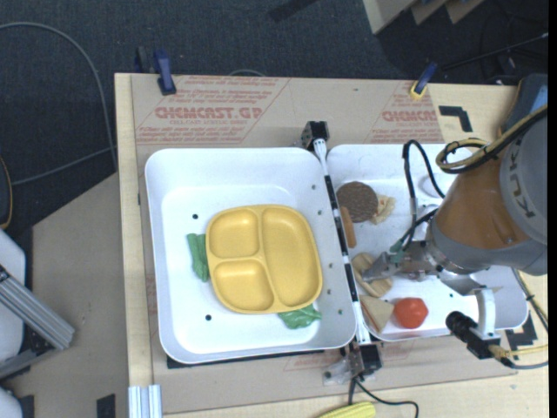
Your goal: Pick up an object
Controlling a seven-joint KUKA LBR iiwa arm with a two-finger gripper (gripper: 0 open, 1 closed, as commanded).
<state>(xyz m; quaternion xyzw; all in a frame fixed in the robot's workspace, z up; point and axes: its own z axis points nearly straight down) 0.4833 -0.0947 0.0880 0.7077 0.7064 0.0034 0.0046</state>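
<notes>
The grey arm with its orange band reaches in low over the right-hand shallow white bin (418, 157), and its jaws sit down among the clutter at that bin's near left side. Whether they are wide, narrow or holding anything, I cannot tell. A tan wedge-shaped piece (376, 306) lies just below the jaws, and a round red tomato-like object (411, 312) rests beside it. A dark brown round patty (357, 199) lies above them. Across the divider, the left white bin (165, 259) holds a yellow three-compartment plastic plate (261, 258), probably spare stock. The brown board covering the counter (261, 107) reads "CHEMCAST GP".
</notes>
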